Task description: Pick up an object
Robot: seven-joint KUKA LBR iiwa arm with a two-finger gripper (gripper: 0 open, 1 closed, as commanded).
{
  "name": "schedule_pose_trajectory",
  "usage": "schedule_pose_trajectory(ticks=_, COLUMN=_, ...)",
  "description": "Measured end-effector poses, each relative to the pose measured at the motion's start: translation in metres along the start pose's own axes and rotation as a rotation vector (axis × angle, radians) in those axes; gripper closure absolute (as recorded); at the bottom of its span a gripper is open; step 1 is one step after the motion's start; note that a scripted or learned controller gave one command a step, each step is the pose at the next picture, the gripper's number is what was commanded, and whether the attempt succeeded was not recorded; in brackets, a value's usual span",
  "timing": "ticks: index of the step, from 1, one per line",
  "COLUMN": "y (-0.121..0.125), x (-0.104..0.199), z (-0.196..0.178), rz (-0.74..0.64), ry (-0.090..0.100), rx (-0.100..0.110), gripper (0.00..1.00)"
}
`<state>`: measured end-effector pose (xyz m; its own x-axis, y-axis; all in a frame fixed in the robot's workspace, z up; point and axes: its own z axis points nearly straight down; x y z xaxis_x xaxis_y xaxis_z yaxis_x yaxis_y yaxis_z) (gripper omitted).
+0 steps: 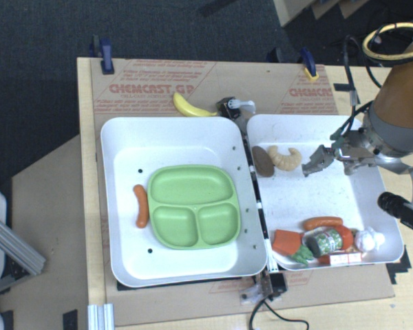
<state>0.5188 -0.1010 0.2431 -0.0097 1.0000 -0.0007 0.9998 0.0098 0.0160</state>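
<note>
From my screen I see two smooth, faintly glossy white plastic bins (117, 205), a matt green plastic tray (193, 205), and brown printed cardboard (151, 88) covering the desk, dull and papery, beside dark carpet (41, 47).

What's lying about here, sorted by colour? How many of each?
Counting what I can tell apart:
Green: 2, the divided plate and a leafy toy
Orange-red: 3, left sausage, right sausage, red block
Yellow: 1, banana
Tan: 1, croissant
Brown: 1, oval piece
White: 1, small lump
Mixed colours: 1, can-like thing
Total: 10
</note>
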Motion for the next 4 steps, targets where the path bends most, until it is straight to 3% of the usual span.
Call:
schedule_pose_trajectory(ticks=1, y=-0.038, x=-0.072, z=0.056, rz=0.018, ry=0.001, rx=0.022, gripper=0.0)
schedule_pose_trajectory(ticks=2, y=0.09, x=-0.034, z=0.061, rz=0.002, ry=-0.002, rx=0.005, gripper=0.0)
schedule_pose_trajectory(ticks=3, y=0.118, x=0.011, z=0.164, rz=0.005, ry=0.002, rx=0.017, gripper=0.0)
schedule_pose_trajectory(ticks=4, y=0.119, x=0.008, z=0.148, rz=0.007, ry=0.0, rx=0.012, gripper=1.0)
